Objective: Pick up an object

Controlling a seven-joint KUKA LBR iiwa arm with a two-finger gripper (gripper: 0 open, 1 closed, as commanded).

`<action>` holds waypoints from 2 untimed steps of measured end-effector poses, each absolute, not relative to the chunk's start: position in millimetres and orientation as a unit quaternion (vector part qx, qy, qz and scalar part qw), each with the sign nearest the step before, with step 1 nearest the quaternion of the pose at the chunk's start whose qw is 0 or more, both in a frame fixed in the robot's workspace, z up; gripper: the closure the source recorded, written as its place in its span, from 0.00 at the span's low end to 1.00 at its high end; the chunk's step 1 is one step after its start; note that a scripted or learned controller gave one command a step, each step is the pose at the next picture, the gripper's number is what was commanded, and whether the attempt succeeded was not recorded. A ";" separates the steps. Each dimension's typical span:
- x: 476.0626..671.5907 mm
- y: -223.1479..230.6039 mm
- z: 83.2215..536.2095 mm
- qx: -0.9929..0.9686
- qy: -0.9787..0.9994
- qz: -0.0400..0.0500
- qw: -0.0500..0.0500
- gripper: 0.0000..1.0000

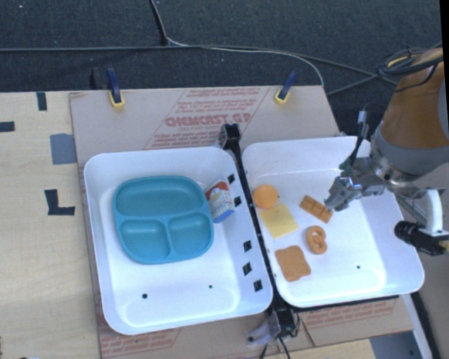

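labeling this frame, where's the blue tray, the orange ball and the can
blue tray (pixel 164 218), camera view, on the divider between its three compartments
orange ball (pixel 265 196), camera view, middle of its top surface
can (pixel 219 200), camera view, on its side label, beside the tray's right edge

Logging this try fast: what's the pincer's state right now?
Pincer: cannot be told whether open or closed; it sits low in the right bin, just beside the small brown block.

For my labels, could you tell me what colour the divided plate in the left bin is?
The plate is light blue, seen clearly in the camera view.
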State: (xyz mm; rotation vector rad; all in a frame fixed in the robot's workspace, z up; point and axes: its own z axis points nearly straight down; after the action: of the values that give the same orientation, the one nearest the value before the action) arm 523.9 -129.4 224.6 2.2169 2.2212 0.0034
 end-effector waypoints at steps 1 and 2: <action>524.9 -129.2 277.6 0.706 0.708 0.001 0.002 1.00; 534.5 -82.3 262.1 0.705 0.709 -0.001 -0.001 1.00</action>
State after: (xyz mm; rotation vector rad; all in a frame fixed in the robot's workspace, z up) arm 534.5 -82.3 262.1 2.2170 2.2287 -0.0019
